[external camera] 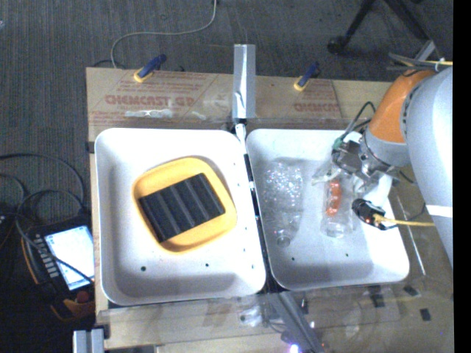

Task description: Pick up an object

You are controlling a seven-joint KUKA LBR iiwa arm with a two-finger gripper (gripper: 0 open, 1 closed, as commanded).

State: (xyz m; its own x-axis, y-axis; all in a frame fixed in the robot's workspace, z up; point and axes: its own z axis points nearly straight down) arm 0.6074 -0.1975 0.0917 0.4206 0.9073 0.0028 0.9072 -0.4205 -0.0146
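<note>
In the right bin (383, 267) lie two clear plastic bottles: a crumpled one (283, 197) on its left side and one with an orange label (334, 203) near the middle. My gripper (347, 162) hangs over the upper right part of this bin, just above the far end of the orange-label bottle. The grey arm with its orange band (388, 116) hides the bin's right rim. A yellow tray-like object with a black ridged top (184, 203) rests in the left bin (118, 256).
Behind the bins a cardboard sheet (162, 101) is held by two blue-and-yellow clamps (149, 68). A metal strip (243, 79) stands between the bins at the back. A handheld device with cables (62, 252) lies on the floor to the left.
</note>
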